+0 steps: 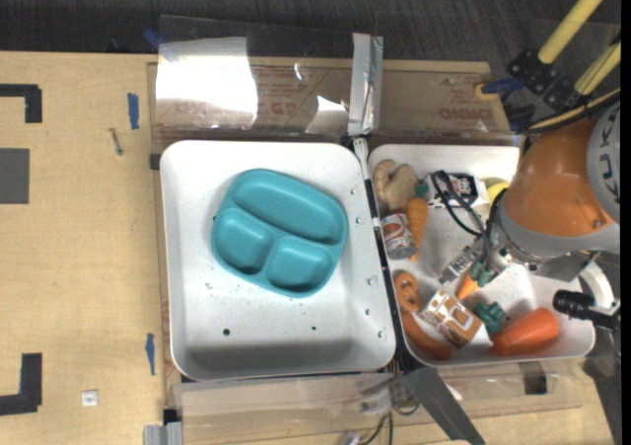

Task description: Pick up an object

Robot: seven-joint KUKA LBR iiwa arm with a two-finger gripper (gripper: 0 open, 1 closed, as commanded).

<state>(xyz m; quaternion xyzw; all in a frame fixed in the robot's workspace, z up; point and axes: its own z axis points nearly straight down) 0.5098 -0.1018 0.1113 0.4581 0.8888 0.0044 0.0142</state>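
Note:
My gripper [471, 267] hangs low over the middle of the right bin [582, 344], below the arm's orange band [552, 186]. Right under it lies a small orange piece [466, 287]. Just beyond are a white and orange box [449, 315] and a green block [490, 315]. A large orange carrot-like thing [527, 330] lies at the front right. Whether anything sits in the gripper is hidden from this angle.
The right bin also holds a beige knobbly piece [397, 182], a small carrot [418, 221], a little can [396, 234], an orange curved thing [406, 290] and a yellow thing [496, 188]. In the left bin [197, 325] lies a teal divided plate [279, 229].

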